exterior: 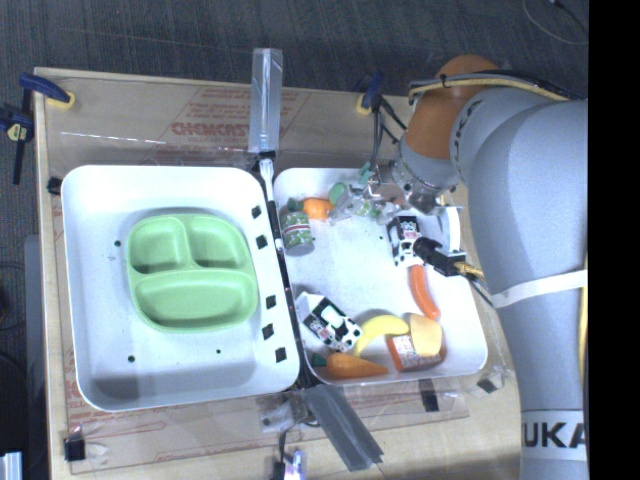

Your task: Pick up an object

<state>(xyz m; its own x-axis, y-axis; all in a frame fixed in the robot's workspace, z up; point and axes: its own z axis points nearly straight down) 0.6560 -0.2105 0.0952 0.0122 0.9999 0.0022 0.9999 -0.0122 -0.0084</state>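
My gripper (368,194) is low over the back of the right bin (462,320), with the grey arm and its orange band reaching in from the right. Right at the gripper lies a clear, greenish crumpled thing (347,198). A small orange piece (316,208) and a small can with a green label (297,231) sit just to its left. Nearer the front are a red-orange chili (423,290), a banana (376,331), a carrot (352,366), a black-and-white box (331,323) and an orange-labelled block (418,344).
The left bin (90,268) holds a green divided plate (192,271). A divider wall with black clips (268,268) runs between the two bins. The arm's bulk covers the right side of the bench.
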